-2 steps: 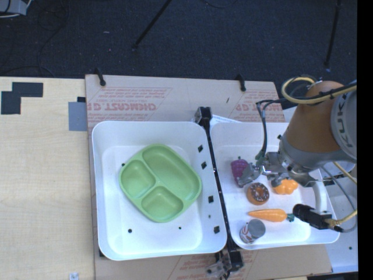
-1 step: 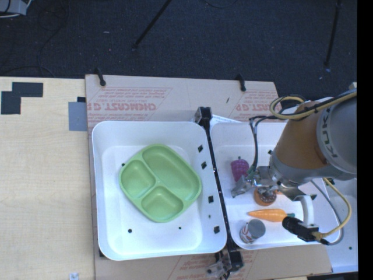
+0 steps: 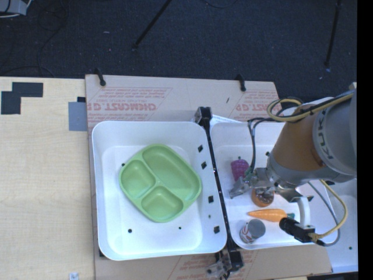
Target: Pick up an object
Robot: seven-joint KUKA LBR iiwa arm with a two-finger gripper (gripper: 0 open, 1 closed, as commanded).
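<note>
My gripper (image 3: 247, 185) is low in the right bin (image 3: 227, 134), reaching in from the right under the orange-banded wrist. A purple object (image 3: 239, 167) lies just above it. A round orange object (image 3: 262, 199) sits right below and to its right, partly covered by the wrist. Further toward the front an orange carrot (image 3: 267, 214) lies flat. A small grey and red cup (image 3: 252, 231) is at the front of that bin. I see nothing held in the gripper.
The left bin (image 3: 111, 226) holds a green divided plate (image 3: 159, 182). A black divider strip (image 3: 212, 174) runs between the two bins. Cardboard lies under both bins, with a pale wooden benchtop to the left.
</note>
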